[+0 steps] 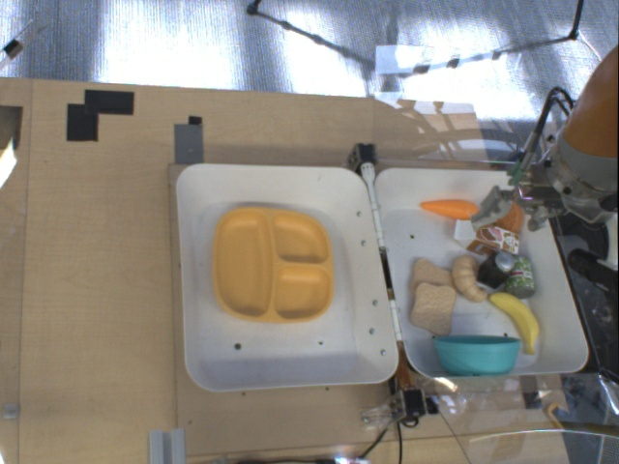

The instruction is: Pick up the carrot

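Note:
The orange carrot (450, 208) lies flat near the back of the right bin (406, 259), with its tip pointing left. My gripper (515, 207) hovers just to the carrot's right, above the bin's back right part, and is not touching it. A small orange-brown item (511, 220) sits directly under the gripper.
The right bin also holds two bread slices (432, 298), a tan pastry (467, 278), a dark bottle (498, 266), a green item (522, 276), a banana (517, 319) and a teal bowl (476, 354). A yellow divided plate (274, 262) lies in the left bin (203, 336).

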Robot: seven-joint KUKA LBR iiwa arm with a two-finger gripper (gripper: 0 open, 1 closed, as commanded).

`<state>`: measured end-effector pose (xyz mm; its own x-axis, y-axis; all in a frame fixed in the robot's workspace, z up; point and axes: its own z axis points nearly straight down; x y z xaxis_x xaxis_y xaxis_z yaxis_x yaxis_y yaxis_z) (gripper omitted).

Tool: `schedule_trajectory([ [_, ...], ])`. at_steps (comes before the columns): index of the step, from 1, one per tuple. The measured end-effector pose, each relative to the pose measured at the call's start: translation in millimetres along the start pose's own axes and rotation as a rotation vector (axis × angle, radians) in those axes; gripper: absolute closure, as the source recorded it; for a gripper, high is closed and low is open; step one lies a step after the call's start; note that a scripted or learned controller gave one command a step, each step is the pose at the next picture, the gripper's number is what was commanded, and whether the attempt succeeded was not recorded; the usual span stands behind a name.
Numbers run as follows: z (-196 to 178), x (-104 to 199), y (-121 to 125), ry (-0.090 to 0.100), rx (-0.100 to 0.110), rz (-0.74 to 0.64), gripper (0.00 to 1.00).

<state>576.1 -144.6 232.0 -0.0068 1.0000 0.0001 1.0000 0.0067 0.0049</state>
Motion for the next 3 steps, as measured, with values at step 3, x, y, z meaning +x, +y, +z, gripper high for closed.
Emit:
schedule_trajectory([
  [3,143.6,-46.7,83.5,0.024,-0.002,0.115,0.00],
])
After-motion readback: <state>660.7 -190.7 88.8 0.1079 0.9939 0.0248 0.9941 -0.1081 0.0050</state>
